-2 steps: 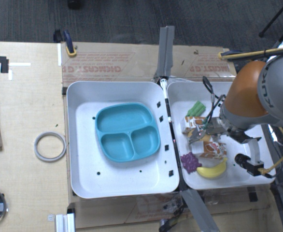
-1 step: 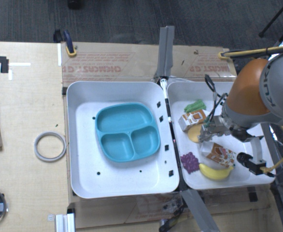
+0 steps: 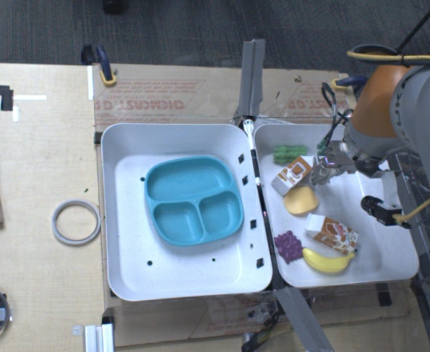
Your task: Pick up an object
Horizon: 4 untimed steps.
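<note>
Hovering over the small printed carton (image 3: 291, 176) and smooth rounded yellow lump (image 3: 301, 200), my claw (image 3: 322, 169) hides its grip; I cannot tell.

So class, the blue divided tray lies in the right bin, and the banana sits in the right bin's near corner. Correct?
Not quite. The camera view shows the blue divided tray lying in the left bin, not the right. The banana does sit in the right bin's near corner.

In the right bin (image 3: 391, 270), a white-and-orange carton (image 3: 293, 176) is lying tilted beside a green item (image 3: 290, 153); a yellow chip (image 3: 301, 200) is resting below it; purple grapes (image 3: 288, 246), a banana (image 3: 327, 261) and a second carton (image 3: 333, 235) are sitting near the front.
</note>
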Motion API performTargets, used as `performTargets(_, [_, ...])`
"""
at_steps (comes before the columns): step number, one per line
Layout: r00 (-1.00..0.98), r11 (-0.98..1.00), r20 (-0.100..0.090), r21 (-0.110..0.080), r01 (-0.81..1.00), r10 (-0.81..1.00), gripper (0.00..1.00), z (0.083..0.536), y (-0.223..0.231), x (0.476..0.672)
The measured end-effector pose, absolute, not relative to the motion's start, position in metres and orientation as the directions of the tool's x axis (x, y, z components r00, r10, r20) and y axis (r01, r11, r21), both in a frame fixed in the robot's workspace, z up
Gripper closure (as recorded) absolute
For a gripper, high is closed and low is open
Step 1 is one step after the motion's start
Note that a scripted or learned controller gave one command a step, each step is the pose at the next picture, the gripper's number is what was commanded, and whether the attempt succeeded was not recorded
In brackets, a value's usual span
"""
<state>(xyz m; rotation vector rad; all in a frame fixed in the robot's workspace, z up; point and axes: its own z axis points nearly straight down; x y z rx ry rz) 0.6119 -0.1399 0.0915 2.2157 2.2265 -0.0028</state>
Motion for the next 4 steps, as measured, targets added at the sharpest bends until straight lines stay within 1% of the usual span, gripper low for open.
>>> performTargets(1, [-0.231, 0.231, -0.002, 0.0, 0.973, 0.973, 1.0, 0.11, -0.12, 0.635])
performTargets(2, [-0.225, 0.225, -0.009, -0.001, 0.974, 0.974, 0.0, 0.111, -0.126, 0.634])
performTargets(3, [-0.278, 0.278, 0.0, -0.001, 0.961, 0.961, 0.0, 0.104, -0.1, 0.599])
performTargets(4, [-0.188, 0.188, 0.001, -0.003, 0.982, 0.982, 0.0, 0.091, -0.106, 0.573])
